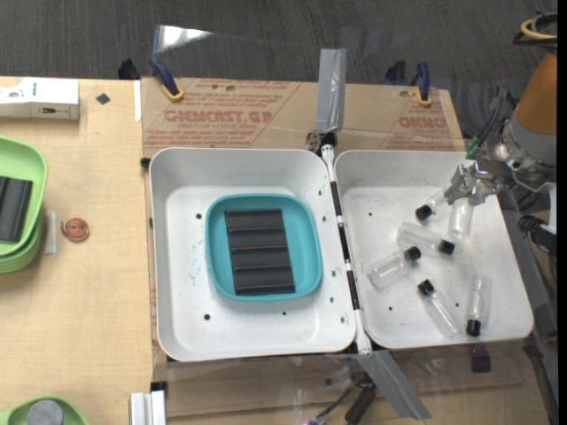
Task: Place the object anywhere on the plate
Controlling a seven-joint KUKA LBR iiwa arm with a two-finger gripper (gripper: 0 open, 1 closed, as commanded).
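At the near edge of the desk [80, 326], bottom left, sits a round green lid or container [40, 412], cut off by the frame. Just beyond it stand the two white bins side by side. The left bin [177, 321] holds a teal plate [306, 237] with a dark ribbed insert [259, 251] lying flat in its middle. The right bin [381, 326] carries a scatter of clear vials with black caps: one vial [476, 304] lies nearest at the right, another [437, 301] just left of it, a third [392, 266] toward the bin's centre-left, and further back a vial [455, 228] angled up toward the tool, with another [425, 209] close beside it to the left. All the vials are in the right bin, well apart from the plate. The tool [468, 186] hangs over the far right corner of that bin, just above the upper end of the angled vial; whether it is wide, narrow or holding anything cannot be told from here. The arm's orange band [539, 104] shows at the right edge. Farther left on the desk are stacked green trays [27, 193] and a small reddish disc [76, 229]. Beyond the bins lies a cardboard sheet [239, 113] held by clamps, and a white box [40, 100] sits at far left.
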